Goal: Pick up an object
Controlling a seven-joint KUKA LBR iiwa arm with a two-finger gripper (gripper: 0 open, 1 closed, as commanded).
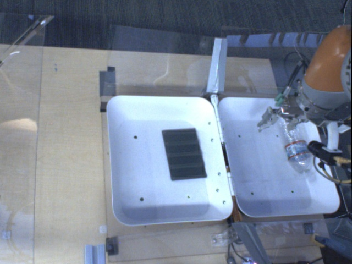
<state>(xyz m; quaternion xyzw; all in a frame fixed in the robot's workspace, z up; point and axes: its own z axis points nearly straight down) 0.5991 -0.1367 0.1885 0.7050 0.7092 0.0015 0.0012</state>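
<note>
Two shallow white bins are set side by side on a wooden bench. In the left bin (126,147) a dark ribbed rectangular block (184,153) is laid flat near the centre. In the right bin (247,175) a clear plastic bottle (295,145) with a label band is lying toward the far right side, just below the gripper (275,114). The gripper is seen above the bin's upper right area; how far it is opened cannot be told, and nothing is seen held. The bottle is judged light, smooth, somewhat crushable and, apparently, prone to rolling; a hold across the labelled mid-body is advised.
</note>
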